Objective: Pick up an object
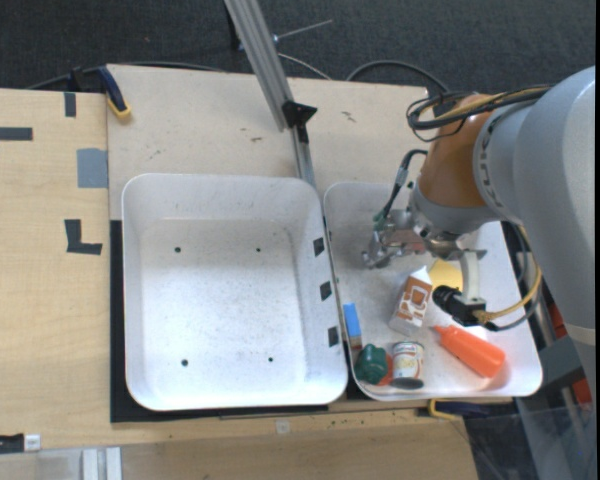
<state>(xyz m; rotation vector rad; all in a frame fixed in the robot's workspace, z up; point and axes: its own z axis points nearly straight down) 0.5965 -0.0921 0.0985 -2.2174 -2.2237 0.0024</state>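
My gripper hangs low over the upper left part of the right bin, above bare bin floor. Nothing shows between its fingers. Just below and to its right lies a small brown and white carton. A yellow piece peeks out beside the arm's black fitting. Along the bin's front lie an orange carrot-shaped toy, a small can, a green round object and a blue stick.
The left bin sits beside the right one, their rims touching at the middle. A metal pole slants in from the top to a black clamp. Cables loop behind the right bin.
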